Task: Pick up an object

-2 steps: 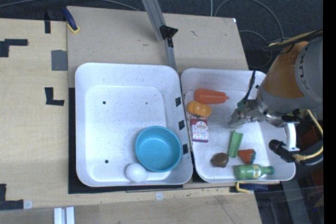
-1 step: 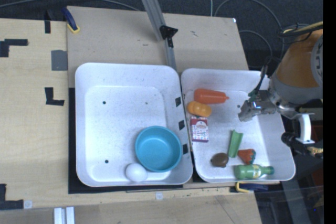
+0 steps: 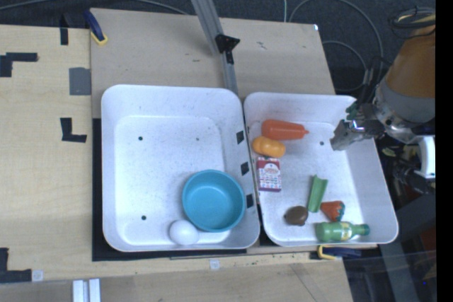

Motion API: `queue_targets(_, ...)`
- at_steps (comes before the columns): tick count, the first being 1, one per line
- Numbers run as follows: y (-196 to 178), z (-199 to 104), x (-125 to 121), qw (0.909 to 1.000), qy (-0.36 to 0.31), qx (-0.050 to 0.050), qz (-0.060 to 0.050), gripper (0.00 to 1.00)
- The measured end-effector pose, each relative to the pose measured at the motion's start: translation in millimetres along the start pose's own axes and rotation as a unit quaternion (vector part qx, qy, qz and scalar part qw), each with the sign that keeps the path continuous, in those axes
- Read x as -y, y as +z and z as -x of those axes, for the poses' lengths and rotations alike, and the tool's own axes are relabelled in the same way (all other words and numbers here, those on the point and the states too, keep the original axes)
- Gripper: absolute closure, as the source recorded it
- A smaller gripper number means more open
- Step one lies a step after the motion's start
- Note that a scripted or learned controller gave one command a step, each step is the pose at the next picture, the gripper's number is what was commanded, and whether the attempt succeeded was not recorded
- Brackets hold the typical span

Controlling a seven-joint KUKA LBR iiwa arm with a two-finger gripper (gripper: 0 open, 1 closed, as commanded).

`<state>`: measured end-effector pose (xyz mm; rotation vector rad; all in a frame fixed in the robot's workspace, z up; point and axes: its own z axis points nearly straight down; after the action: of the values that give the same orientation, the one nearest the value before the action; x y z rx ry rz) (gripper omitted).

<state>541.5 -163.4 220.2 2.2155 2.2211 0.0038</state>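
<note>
The right bin [image 3: 368, 173] holds several small objects: an orange-red carrot-like piece [image 3: 283, 129], a yellow-orange piece [image 3: 269, 146], a small red-and-white carton [image 3: 269, 175], a green stick [image 3: 316, 192], a brown lump [image 3: 296, 216], a red piece [image 3: 333, 209] and a green bottle [image 3: 341, 230]. My gripper [image 3: 348, 132] hangs over the bin's upper right part, right of the carrot-like piece and apart from every object. Nothing shows between its fingers.
The left bin [image 3: 127, 152] contains a blue bowl [image 3: 213, 199] and a white ball [image 3: 183, 231] near its front edge. A grey pole [image 3: 205, 7] slants down to the bins' shared back edge. Cables [image 3: 333, 18] lie behind the right bin.
</note>
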Motion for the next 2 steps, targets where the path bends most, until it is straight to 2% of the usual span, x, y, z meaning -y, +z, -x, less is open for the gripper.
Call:
queue_targets(1, -14.5, -0.3, -0.6, 1.0000, 0.001, -0.001, -0.002, 1.00)
queue_targets(2, -18.0, -47.6, -24.4, 1.0000, -0.002, -0.002, -0.003, 1.00)
